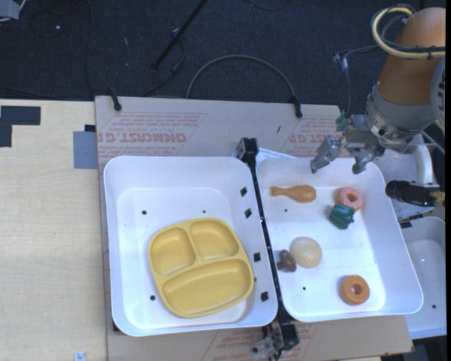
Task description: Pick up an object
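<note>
Jaws spread above white bin's far rim.

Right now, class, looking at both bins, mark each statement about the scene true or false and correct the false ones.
1. The yellow divided plate lies in the left bin. True.
2. The gripper holds the orange drumstick. False: the drumstick lies on the right bin floor, apart from it.
3. Two doughnuts lie in the right bin. True: a pink doughnut and an orange doughnut.
4. The teal object sits on the plate. False: it sits beside the pink doughnut.
</note>
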`<state>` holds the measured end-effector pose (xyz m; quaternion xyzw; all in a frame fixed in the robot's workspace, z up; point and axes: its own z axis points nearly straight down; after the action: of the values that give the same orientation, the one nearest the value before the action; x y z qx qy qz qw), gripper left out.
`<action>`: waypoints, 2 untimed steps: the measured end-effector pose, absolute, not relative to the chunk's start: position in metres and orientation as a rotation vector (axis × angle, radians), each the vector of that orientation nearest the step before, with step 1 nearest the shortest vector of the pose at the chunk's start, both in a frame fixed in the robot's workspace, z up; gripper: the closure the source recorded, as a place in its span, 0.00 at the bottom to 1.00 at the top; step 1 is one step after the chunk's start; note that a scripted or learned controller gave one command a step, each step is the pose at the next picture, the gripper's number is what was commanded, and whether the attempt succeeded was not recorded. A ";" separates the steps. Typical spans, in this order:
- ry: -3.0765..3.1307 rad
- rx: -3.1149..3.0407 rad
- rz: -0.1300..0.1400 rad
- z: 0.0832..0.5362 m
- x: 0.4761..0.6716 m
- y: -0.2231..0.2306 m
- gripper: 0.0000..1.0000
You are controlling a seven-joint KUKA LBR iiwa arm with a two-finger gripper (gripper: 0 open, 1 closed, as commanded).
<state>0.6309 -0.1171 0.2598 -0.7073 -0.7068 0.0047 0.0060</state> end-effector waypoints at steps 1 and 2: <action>-2.221 -2.219 0.003 0.268 0.633 -0.117 0.00; -2.217 -2.217 0.007 0.206 0.627 -0.120 0.00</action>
<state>0.6268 -0.1203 0.2064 -0.7070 -0.7072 0.0023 0.0029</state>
